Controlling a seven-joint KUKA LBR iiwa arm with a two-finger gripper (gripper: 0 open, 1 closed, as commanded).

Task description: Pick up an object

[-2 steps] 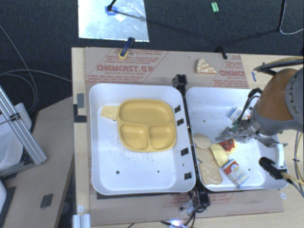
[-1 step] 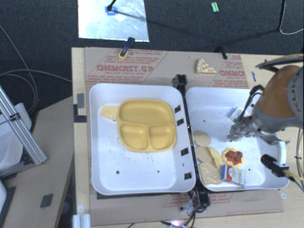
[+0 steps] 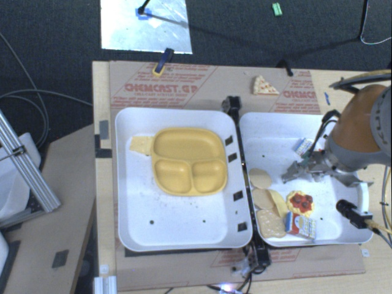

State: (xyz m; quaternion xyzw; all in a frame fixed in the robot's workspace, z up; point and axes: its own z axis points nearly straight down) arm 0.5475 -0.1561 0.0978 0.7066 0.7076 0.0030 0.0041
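Note:
My gripper [image 3: 298, 169] hangs low over the middle of the right bin [image 3: 269, 133], with the arm coming in from the right. Just below and left of it lie a pale round slice [image 3: 260, 178] and a yellow curved piece [image 3: 278, 202]. A red and yellow pizza piece [image 3: 300, 202] lies directly below the gripper, and a small printed carton [image 3: 301, 225] and a pale cookie [image 3: 270, 223] sit near the bin's front wall. A small blue and white packet [image 3: 302, 144] lies just behind the gripper. Nothing is seen held.
The left bin [image 3: 131, 182] holds a yellow divided tray [image 3: 188, 161] with a pale yellow flat piece [image 3: 141, 144] beside it. On the cardboard behind the bins lie a pizza wedge [image 3: 265, 86] and a blue and yellow tool [image 3: 163, 62].

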